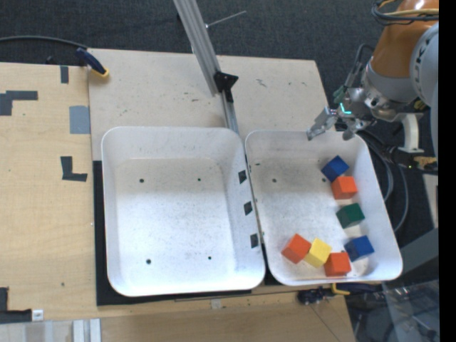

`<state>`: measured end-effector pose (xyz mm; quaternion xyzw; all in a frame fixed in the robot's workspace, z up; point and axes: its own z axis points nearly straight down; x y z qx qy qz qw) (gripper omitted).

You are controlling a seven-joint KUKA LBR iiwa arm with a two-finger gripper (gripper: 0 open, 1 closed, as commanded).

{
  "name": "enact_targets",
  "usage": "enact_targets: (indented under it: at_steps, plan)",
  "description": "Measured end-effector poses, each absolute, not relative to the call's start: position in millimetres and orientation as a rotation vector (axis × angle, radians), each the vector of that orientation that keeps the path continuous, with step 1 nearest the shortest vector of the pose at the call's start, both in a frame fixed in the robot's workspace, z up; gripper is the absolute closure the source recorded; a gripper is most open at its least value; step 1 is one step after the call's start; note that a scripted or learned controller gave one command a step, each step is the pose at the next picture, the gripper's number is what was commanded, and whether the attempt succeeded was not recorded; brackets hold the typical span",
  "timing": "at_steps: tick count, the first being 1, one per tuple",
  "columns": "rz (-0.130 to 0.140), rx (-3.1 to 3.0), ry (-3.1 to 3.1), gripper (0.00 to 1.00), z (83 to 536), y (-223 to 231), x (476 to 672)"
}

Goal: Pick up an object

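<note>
The right bin [285, 191] holds several small blocks. A blue block [334, 167] lies near its far right corner, with an orange block [345, 186] and a dark green block [350, 214] just below it. At the front sit an orange block [296, 249], a yellow block [318, 252], another orange block [338, 263] and a blue block [360, 247]. My gripper [333, 125] hovers over the bin's far right rim, above and behind the upper blue block. Its fingers stand apart with nothing between them.
The left bin [171, 212] stands beside the right one. A slanted metal bar [203, 45] runs down to the gap between the bins. A blue and yellow cable end [92, 61] lies at the far left of the bench. Black cables hang at the right.
</note>
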<state>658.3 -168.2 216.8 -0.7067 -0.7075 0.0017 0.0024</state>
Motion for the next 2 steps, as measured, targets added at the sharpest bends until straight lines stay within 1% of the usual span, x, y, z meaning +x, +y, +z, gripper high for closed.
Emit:
enact_targets:
  at_steps: [1, 2]
  plan:
    - [0.004, -2.219, -2.224, 0.00, 220.1, -168.5, 659.3]
    - [0.007, -2.218, -2.221, 0.00, 175.2, -172.1, 660.9]
